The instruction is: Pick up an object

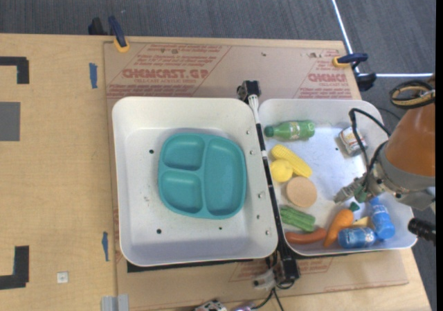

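Look at the right bin (pixel 325 112): your gripper (pixel 354 194) is down low inside it, near the front right corner, and from this angle you cannot tell how it stands or whether it has hold of anything. The dark metal tip sits just above a small green piece and right beside the carrot (pixel 338 224), close to touching, with the two blue bottles (pixel 370 228) just to its right. Nothing is visibly lifted off the floor of the bin.

The arm (pixel 414 154) comes in from the right edge, its orange band looming over the bin's right wall, the wrist bent down and pointing left and slightly toward the front. A black cable loops up behind it.

Your candidates all lie in that right bin. The green bottle (pixel 291 129) rests on its side near the back. The yellow corn (pixel 291 159) and a yellow lemon (pixel 281 172) sit near the left wall, with the tan round disc (pixel 302 192) just beyond them. Along the front you have the green bean pod (pixel 297 217) and a red chilli (pixel 304 237), touching the carrot's end. A small can (pixel 351 140) lies near the back right.

In the left bin (pixel 138 164) a teal divided plate (pixel 203 174) lies flat in the middle.
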`<state>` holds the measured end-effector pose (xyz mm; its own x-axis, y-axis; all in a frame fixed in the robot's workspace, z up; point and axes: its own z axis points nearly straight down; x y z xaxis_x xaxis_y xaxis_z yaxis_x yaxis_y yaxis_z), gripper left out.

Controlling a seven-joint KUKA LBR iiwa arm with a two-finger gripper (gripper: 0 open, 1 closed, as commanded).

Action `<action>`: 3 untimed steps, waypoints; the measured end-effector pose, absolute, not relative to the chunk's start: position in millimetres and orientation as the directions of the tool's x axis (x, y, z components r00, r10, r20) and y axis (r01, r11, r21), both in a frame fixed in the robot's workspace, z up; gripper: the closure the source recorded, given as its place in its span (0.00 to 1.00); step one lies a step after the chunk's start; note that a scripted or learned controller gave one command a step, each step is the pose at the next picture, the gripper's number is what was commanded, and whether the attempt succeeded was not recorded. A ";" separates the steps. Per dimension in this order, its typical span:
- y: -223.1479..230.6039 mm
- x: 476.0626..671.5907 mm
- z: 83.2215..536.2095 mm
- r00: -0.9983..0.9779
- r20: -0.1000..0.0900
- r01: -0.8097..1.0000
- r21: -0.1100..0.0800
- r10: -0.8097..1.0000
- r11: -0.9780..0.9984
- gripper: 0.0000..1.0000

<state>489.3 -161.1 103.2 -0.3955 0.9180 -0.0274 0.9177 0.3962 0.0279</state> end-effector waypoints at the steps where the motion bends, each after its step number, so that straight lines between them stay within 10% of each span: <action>1: -139.6 480.9 86.2 -0.029 -0.004 1.000 0.007 1.000 0.029 1.00; 2: -139.7 480.6 85.8 -0.028 -0.003 1.000 0.006 1.000 0.028 0.00; 3: -95.8 557.9 94.9 -0.230 0.000 0.973 0.002 0.973 0.230 0.00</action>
<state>557.9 -95.8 94.9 -0.2300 0.9732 -0.0001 0.9732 0.2300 0.0016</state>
